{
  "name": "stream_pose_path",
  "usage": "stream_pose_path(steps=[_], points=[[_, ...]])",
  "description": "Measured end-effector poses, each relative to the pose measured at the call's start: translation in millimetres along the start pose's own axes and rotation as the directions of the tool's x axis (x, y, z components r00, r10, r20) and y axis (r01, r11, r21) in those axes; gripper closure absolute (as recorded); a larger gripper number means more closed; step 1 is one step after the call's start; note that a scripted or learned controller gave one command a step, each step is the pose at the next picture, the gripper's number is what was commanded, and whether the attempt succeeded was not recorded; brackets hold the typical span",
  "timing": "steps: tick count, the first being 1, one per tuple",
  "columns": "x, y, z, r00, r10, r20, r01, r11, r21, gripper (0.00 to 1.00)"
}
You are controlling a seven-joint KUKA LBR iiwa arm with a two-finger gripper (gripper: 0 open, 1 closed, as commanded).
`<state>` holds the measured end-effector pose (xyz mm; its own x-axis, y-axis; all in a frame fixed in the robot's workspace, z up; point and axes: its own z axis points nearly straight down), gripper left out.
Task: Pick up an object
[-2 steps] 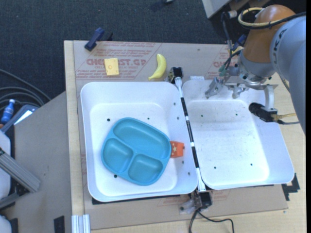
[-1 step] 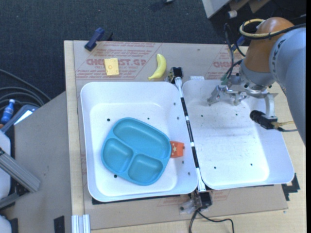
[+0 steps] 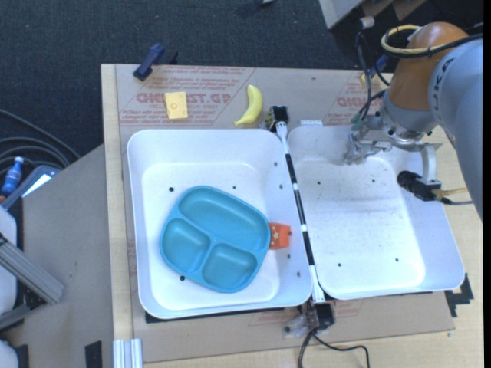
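Blue divided plate (image 3: 215, 238) sits lowest in frame, in the left bin (image 3: 146, 167), toward that bin's near edge and a little right of its middle. Three compartments, rim up, lying flat. Small orange object (image 3: 279, 236) just beside the plate's right rim, close to the bin's right wall; touching or a hair apart, cannot tell.

Right bin (image 3: 430, 259): floor bare apart from faint specks. Gripper (image 3: 360, 150) hangs over its far-left corner, near the far wall. Pincer state cannot be told; the tip is small and blurred against the white, and nothing is visibly between the tips. Orange band and grey wrist rise behind it toward the right edge of the bench.

On the board (image 3: 215, 90) beyond the bins: yellow banana (image 3: 249, 106) near the far-right corner of the left bin, outside it; yellow tag (image 3: 176, 106) farther left; dark blue clip (image 3: 149, 61) at the board's far edge.

Step in hand, as judged: approach not yet made on any object. Gripper is over the bin that holds nothing to pick, well apart from the plate and the orange piece, with the divider wall between.

Next move calls for: crossing leftward over the divider at safe height, then descending on a target. Orange piece looks the easier grasp, small enough for two fingers, though it is crowded by the plate rim and bin wall. Plate would need an edge pinch at the rim; flat and wide, likely to slip.
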<state>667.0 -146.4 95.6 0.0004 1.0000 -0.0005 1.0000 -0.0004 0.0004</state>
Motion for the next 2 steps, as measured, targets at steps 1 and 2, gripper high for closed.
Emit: stream_pose_path(steps=[1,2], points=[[0,0,0,1.0,0.0,0.0,0.0,1.0,0.0,0.0],[0,1,-10,1.0,0.0,0.0,0.0,1.0,-0.002,1.0]])
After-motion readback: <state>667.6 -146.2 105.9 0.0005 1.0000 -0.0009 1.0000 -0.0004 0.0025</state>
